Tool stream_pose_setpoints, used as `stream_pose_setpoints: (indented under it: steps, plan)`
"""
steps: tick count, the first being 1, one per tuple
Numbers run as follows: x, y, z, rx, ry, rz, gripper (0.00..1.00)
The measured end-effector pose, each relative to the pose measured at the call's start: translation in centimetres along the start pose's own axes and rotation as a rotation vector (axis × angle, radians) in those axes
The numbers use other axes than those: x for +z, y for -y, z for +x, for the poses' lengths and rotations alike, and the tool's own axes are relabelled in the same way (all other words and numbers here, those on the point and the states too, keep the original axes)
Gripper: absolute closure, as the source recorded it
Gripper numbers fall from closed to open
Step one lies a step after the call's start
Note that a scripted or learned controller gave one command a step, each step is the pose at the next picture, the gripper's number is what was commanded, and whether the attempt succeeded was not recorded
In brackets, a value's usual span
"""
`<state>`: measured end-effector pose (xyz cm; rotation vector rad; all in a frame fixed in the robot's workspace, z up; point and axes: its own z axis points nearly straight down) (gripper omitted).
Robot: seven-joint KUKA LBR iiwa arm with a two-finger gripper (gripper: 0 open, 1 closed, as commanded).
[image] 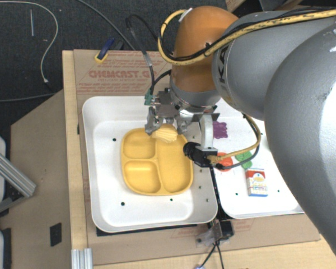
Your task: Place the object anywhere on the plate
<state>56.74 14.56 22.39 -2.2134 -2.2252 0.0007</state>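
Observation:
A yellow plate [157, 167] with three compartments lies in the left white bin [109, 206]. My gripper [167, 130] hangs over the plate's far right corner, below the orange wrist band. A small pale yellow object [166, 134] sits between its fingertips, just above the plate's far rim. The gripper is shut on that object. The arm covers much of the right bin.
The right bin [269, 206] holds a purple piece [220, 129], an orange piece [224, 162], a green piece [245, 158] and a small white box [257, 182]. A black cable connector [195, 153] hangs beside the plate's right edge. Cardboard lies beneath both bins.

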Motion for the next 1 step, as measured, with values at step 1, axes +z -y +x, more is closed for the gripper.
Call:
stream_pose_setpoints:
  steps: [1]
  plan:
    - [0.00,-0.06,-0.27,0.005,0.001,0.000,0.00]
